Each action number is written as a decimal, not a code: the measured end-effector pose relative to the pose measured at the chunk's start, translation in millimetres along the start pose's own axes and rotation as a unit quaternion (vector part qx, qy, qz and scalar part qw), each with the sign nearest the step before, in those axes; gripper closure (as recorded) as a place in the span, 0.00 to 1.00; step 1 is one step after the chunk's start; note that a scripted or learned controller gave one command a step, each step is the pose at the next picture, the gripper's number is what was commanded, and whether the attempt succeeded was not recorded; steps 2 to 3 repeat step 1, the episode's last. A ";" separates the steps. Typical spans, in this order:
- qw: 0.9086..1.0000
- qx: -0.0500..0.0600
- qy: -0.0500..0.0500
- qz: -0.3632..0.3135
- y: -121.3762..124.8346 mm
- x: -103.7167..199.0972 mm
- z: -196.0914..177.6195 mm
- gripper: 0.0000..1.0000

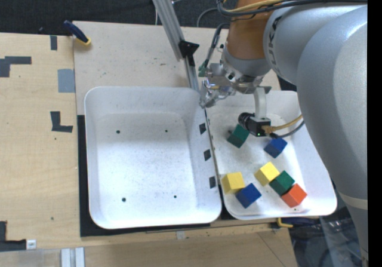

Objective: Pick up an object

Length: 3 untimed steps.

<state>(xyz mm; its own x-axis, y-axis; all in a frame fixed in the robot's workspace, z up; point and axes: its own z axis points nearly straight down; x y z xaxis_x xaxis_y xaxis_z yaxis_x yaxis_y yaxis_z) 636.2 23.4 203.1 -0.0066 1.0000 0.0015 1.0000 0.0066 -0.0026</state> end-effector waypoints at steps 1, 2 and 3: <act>1.000 -0.001 0.000 0.000 13.2 55.5 -6.3 1.00; 1.000 -0.001 0.000 0.000 13.2 55.5 -6.3 1.00; 1.000 -0.001 0.000 0.000 13.2 55.5 -6.3 1.00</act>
